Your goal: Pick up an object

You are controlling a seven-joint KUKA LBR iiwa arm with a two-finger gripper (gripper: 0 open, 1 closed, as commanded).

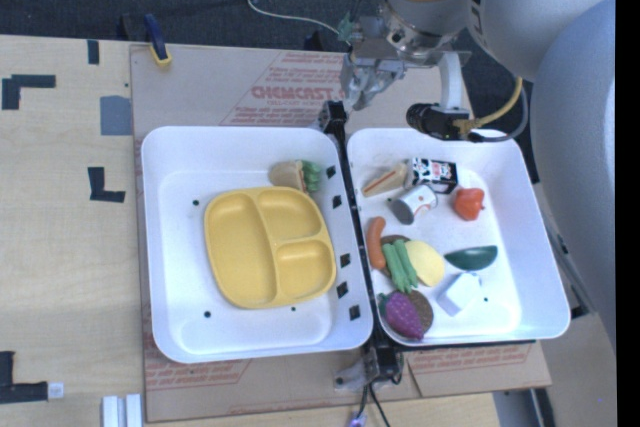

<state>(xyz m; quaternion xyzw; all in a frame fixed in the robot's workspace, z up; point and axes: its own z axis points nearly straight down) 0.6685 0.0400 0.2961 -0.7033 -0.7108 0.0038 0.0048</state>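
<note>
approach step: gripper (362,90) hovers above the right bin's (500,153) far rim, jaws narrow, holding nothing; next it likely descends onto a toy food.

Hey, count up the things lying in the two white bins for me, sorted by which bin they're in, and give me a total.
Left bin: 2, the yellow divided plate and a small tan-and-green item.
Right bin: about 10 small items, among them an orange carrot, a purple bunch of grapes and a black-and-white carton.
Total: about 12.
</note>
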